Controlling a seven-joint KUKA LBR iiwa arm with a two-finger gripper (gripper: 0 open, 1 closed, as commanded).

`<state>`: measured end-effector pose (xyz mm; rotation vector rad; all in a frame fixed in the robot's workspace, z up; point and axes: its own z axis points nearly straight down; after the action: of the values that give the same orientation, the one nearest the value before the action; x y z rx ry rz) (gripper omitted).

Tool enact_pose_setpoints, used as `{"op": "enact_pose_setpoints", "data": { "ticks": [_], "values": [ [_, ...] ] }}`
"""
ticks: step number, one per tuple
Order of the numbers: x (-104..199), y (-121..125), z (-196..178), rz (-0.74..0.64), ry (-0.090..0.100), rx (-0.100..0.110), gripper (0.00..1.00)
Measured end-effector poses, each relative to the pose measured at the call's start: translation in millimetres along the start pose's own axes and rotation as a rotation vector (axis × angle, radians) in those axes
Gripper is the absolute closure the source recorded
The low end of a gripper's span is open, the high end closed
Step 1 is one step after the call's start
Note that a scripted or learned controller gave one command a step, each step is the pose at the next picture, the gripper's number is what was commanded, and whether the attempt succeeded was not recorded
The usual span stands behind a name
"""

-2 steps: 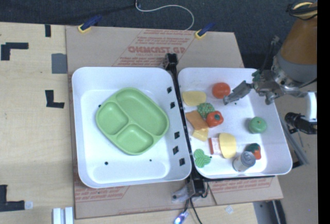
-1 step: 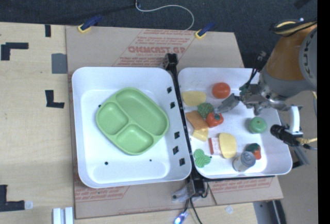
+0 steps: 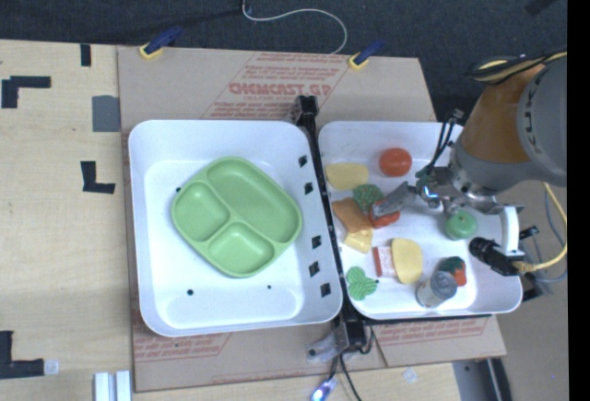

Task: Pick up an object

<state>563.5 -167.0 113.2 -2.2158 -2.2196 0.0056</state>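
Reaching in from the right, the grey arm (image 3: 516, 136) with its orange band is hanging over the right bin (image 3: 419, 134), and the gripper (image 3: 398, 201) is sitting low among the toy foods near that bin's middle. How the gripper is set cannot be told, since its tip is blending into the clutter beneath it. Just left of the tip, a green broccoli piece (image 3: 367, 196) is lying beside, perhaps touching, the gripper, and a red piece (image 3: 385, 218) is peeking out right under it. A yellow lemon-shaped piece (image 3: 346, 175) is resting a little up and left, near the bin's left wall, while an orange wedge (image 3: 353, 217) and a small yellow block (image 3: 359, 241) are lying below it. A red tomato (image 3: 395, 160) is sitting above the gripper, apart from it. A green ball (image 3: 460, 225) is lying under the wrist on the right side. Toward the front of the bin, a yellow slice (image 3: 407, 259), a leafy green piece (image 3: 359, 282) and a grey can (red and green on its top) (image 3: 437, 287) are resting well apart from the gripper. In the left bin (image 3: 166, 293), a green divided plate (image 3: 237, 216) is lying flat.
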Motion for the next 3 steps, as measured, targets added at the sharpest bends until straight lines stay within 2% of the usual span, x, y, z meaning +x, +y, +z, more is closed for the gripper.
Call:
{"op": "enact_pose_setpoints", "data": {
  "ticks": [1,2,3],
  "values": [
    [1.0,0.1,30.5,0.002,-0.001,-0.004,0.0],
    [1.0,0.7,19.2,0.0,-0.002,-0.005,1.0],
    [-2.2,3.8,-42.3,0.001,-0.002,-0.009,1.0]
  ]
}}
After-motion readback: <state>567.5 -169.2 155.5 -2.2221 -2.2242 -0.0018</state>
